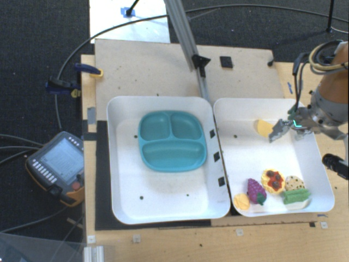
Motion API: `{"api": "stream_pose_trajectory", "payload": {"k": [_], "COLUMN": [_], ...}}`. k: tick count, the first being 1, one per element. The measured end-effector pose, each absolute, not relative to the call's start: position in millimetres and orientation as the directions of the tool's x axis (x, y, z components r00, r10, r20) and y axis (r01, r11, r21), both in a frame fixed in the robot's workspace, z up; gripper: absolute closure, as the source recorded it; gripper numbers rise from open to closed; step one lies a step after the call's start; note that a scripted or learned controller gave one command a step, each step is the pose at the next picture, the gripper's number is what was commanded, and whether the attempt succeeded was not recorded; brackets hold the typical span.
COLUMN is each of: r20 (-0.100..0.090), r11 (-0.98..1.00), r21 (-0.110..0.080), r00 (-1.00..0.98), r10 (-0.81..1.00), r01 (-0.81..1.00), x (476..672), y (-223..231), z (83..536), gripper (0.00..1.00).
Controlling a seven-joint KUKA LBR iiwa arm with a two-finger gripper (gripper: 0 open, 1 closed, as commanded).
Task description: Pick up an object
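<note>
Robotics lab: teach pendant (57,168), loose cables (32,141), clamped plywood bench (158,72).

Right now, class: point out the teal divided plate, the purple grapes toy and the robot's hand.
teal divided plate (172,158): camera view, floor of its large lower compartment.
purple grapes toy (254,189): camera view, middle of the bunch.
hand (277,131): camera view, between its fingertips.

End effector (278,131) low; arm right
</note>
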State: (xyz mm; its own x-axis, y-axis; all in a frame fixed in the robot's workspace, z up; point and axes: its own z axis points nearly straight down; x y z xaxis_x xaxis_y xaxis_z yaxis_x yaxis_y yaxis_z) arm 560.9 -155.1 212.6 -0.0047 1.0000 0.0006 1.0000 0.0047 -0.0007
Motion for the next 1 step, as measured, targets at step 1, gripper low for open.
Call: {"api": "stream_pose_trajectory", "payload": {"k": [1], "r20": [0.000], "r11": [0.005], "r21": [0.001], "r00": [-0.005], "r10": [1.000], "r01": [1.000], "x": [561.5], "y": [-155.1], "z": [213.4], "gripper": [0.00]}}
